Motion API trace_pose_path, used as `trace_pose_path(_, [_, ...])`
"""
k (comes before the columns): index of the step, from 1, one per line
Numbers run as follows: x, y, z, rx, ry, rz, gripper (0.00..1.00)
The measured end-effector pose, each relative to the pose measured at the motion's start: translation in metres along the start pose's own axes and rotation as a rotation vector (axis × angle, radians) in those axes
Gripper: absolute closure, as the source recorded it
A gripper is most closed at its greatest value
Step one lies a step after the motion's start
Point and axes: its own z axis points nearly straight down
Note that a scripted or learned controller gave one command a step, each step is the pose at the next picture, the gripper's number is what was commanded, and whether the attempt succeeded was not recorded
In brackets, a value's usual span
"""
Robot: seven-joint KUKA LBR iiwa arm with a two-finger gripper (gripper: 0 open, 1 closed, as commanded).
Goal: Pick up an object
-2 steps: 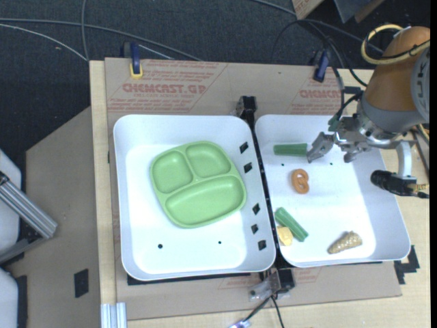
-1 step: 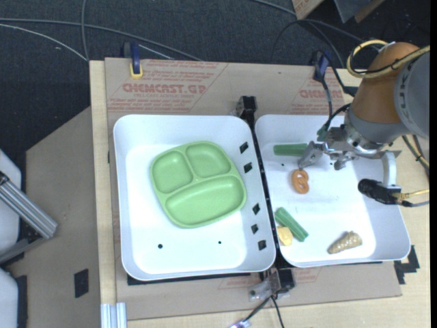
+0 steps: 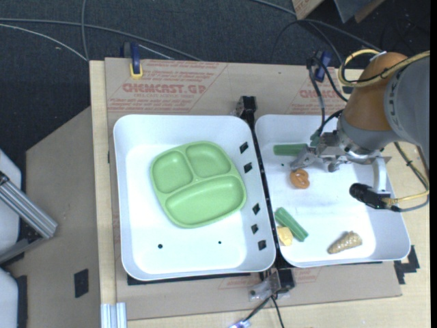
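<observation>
Two shallow white bins sit side by side on the bench, and the arm (image 3: 382,94) reaches in from the right over the right bin (image 3: 382,248). Its gripper (image 3: 305,161) hangs low over that bin's upper left part, and whether it is spread or pressed together cannot be told from this angle. A small orange-brown object (image 3: 299,178) lies on the bin floor right at the tip of the gripper; nothing shows it to be held. A dark green bar (image 3: 291,149) lies near the right bin's upper left corner, just beside the gripper. Toward the lower left corner of the same bin a lighter green block (image 3: 291,223) lies at a slant, with a small yellow piece (image 3: 285,236) touching its lower end. A tan, cone-shaped shell (image 3: 344,242) rests near the bin's lower edge, well apart from the gripper. The left bin (image 3: 136,203) carries a light green divided plate (image 3: 198,184) with three compartments, lying flat around the middle of the bin floor.
</observation>
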Motion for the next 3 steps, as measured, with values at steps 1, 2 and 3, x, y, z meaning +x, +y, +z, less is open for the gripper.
trace_pose_path(1, [0.001, -0.003, -0.008, 0.009, 0.001, -0.001, 1.0])
trace_pose_path(2, [0.003, -0.008, -0.055, 0.006, -0.001, -0.002, 1.0])
trace_pose_path(3, [-0.001, -0.001, -0.1, 0.005, -0.001, -0.002, 1.0])
